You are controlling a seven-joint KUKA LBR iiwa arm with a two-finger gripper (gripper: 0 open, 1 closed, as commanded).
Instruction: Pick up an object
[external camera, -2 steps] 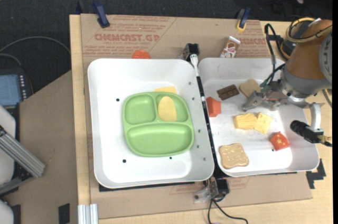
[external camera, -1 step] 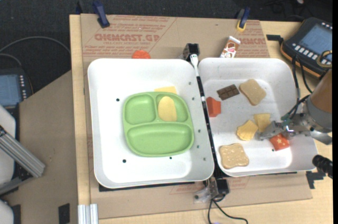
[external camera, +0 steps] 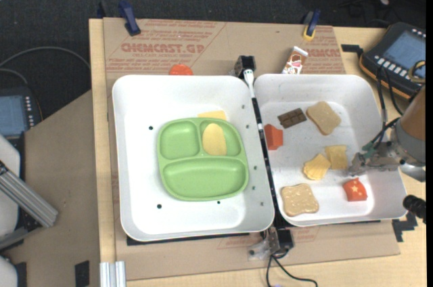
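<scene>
stage: pick not yet done | gripper (external camera: 357, 164) hanging low by the right bin's (external camera: 352, 85) right edge, jaws unreadable, nothing seen held | nearest object: red toy piece (external camera: 356, 190) lying just below, near bin's front-right corner

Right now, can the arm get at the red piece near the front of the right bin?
Probably yes. The tool hangs just above the red piece, which lies alone on the right bin's floor; the nearest yellow pieces lie off to the side.
</scene>
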